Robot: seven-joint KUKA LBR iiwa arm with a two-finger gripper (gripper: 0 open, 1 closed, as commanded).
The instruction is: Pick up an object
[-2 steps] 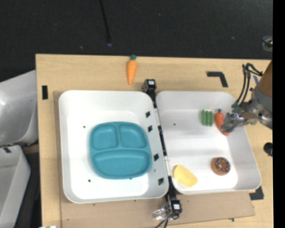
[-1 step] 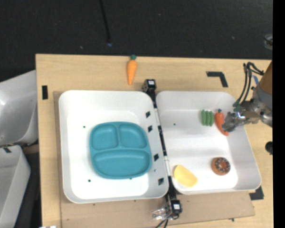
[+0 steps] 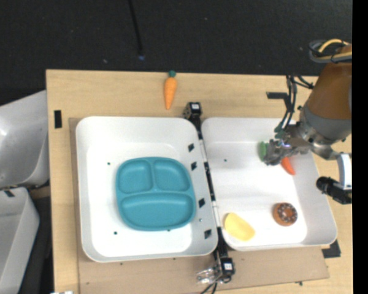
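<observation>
1. Camera view: the gripper (image 3: 276,154) hangs low over the far part of the right bin (image 3: 313,234), the grey arm (image 3: 328,112) reaching in from the right.
2. Just beside the gripper, on its near-right side, lies a small orange-red object (image 3: 287,165), and a green bit (image 3: 264,148) shows at the gripper's left. These may be two ends of one toy vegetable, but that is too small to tell.
3. I cannot tell how the jaws stand, nor whether anything sits between them.
4. Other candidates in the right bin: a yellow piece (image 3: 238,226) at the near-left corner and a brown doughnut-like piece (image 3: 285,214) to its right, well apart from the gripper.
5. The left bin (image 3: 89,182) bears a blue divided plate (image 3: 154,193). A toy carrot (image 3: 170,90) lies on the bench (image 3: 110,90) beyond the bins.
6. Handling, as a judgement: these look like light, stiff plastic play food with smooth, somewhat slippery skins. The orange-red piece is best taken across its narrow middle, the doughnut across its rim.
7. No brand, label or readable writing can be made out.
</observation>
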